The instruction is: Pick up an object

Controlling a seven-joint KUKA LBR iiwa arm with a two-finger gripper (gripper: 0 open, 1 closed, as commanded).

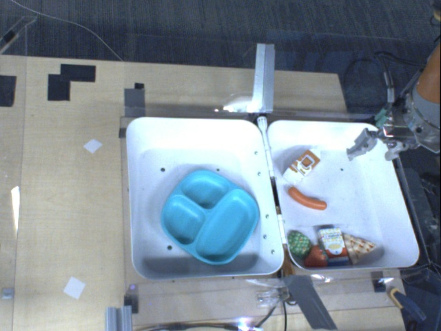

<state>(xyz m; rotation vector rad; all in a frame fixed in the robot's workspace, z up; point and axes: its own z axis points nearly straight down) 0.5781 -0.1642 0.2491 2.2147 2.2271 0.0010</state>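
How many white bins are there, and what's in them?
2. The left bin holds a blue divided plate. The right bin holds a small carton, a hot dog and a pile of toy food.

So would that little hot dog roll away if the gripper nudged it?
Probably. The hot dog looks round and slim, lying loose on the right bin's smooth floor, so a sideways nudge could roll it. It looks like light, glossy plastic, so it may also slip between fingers. Nothing touches it to stop it.
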